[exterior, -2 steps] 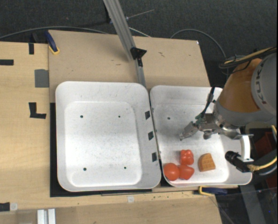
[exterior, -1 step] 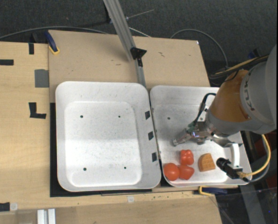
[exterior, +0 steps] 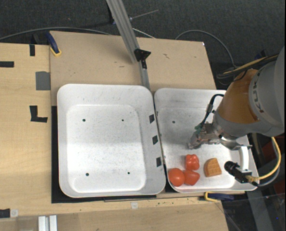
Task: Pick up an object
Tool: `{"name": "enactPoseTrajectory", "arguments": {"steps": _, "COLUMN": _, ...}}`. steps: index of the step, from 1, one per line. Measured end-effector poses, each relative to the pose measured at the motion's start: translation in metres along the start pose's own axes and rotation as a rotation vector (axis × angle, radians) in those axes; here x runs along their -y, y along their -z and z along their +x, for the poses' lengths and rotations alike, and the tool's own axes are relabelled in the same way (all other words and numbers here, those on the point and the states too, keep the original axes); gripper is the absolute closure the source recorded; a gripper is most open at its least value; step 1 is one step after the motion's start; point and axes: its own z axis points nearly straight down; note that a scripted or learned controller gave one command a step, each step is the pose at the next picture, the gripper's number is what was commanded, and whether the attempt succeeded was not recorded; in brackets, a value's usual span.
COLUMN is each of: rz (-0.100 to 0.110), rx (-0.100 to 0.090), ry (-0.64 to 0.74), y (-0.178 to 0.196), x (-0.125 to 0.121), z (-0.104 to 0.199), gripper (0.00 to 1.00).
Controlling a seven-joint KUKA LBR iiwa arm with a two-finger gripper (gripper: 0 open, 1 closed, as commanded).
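Jaws above red pieces, apparently apart; orange block beside.

Both bins, the left bin and the right bin, look like smooth white plastic, dulled by fine dark speckles. They sit on a bench of pale matt wood, with a brushed metal bar slanting above it. The red pieces look glossy, the tan block matt and grainy.
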Motion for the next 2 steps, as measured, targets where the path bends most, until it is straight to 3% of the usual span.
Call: {"name": "enactPoseTrajectory", "arguments": {"steps": 2, "rz": -0.005, "rx": 0.001, "ry": 0.000, "y": 0.108, "x": 0.006, "z": -0.002, "gripper": 1.00}}
